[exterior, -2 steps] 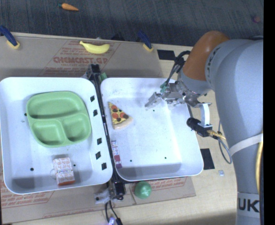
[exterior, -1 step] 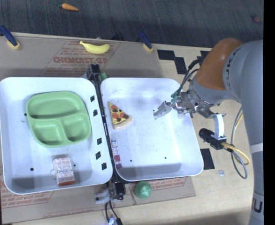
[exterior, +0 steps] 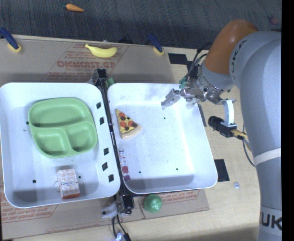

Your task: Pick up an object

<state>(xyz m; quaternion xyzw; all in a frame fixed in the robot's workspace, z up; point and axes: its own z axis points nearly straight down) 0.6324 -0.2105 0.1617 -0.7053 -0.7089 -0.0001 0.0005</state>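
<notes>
Bench (exterior: pixel 227 195): pale wood top, carrying a printed cardboard sheet (exterior: pixel 77 64) on which both bins sit
Left bin (exterior: pixel 6 144): shallow, white, rounded corners; holds the tray and the packet
Tray (exterior: pixel 61 125): green, three compartments, upper half of the left bin, lying flat
Packet (exterior: pixel 67 182): small, white and red wrapper, near the left bin's front wall, just below the tray and apart from it
Right bin (exterior: pixel 187 154): shallow, white; touches the left bin along a black divider (exterior: pixel 109 129)
Pizza slice (exterior: pixel 127 123): toy wedge with red and dark toppings, flat on the right bin's floor at its upper left, close to the divider; well apart from the gripper
Gripper (exterior: pixel 168 101): grey, over the right bin's upper right part, pointing left and down; nothing seen between its fingers; whether they are parted or closed, cannot tell
Arm (exterior: pixel 257 84): grey with orange band, entering from the right, cables at the wrist
Banana (exterior: pixel 101 49): yellow, on the cardboard behind the bins
Ball (exterior: pixel 152 203): green, on the cardboard just in front of the right bin
Clamps (exterior: pixel 9 39): blue and yellow, at the cardboard's rear corners
Carrot (exterior: pixel 75 7): orange, on the dark floor beyond the bench
</notes>
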